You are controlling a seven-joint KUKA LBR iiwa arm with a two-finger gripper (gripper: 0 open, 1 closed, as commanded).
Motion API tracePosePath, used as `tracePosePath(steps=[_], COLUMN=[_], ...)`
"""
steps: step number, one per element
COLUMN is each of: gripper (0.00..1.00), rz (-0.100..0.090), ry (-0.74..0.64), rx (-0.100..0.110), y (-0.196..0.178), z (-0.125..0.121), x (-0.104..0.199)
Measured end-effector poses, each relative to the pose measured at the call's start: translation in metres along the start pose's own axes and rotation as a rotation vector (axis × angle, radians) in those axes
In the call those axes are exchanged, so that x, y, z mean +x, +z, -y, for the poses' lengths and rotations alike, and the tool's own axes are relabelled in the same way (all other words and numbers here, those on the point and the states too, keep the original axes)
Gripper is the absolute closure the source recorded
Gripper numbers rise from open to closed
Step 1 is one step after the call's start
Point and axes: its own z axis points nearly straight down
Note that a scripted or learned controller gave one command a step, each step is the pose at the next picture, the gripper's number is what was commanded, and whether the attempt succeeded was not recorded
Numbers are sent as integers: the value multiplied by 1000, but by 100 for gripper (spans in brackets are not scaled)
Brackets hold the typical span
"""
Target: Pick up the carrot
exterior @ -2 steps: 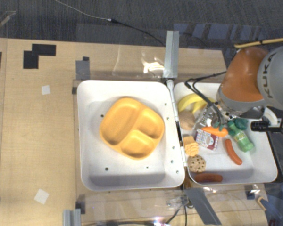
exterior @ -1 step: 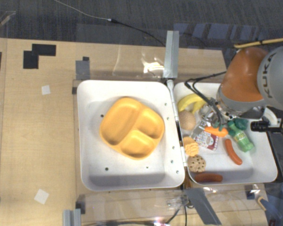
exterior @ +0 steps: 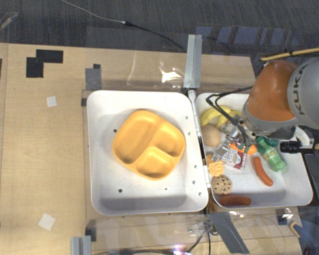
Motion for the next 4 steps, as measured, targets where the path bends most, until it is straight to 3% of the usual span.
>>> tracePosePath(steps=[1,2,3,4], gripper=[100,100,100,0], rz=[3,-22,-20,-22], ry=[-6,90,406,403], rx=[0,11,21,21], y=[-8,-88,-117,-116], z=[-2,-65,-29,-31], x=[-2,54,-47,-46])
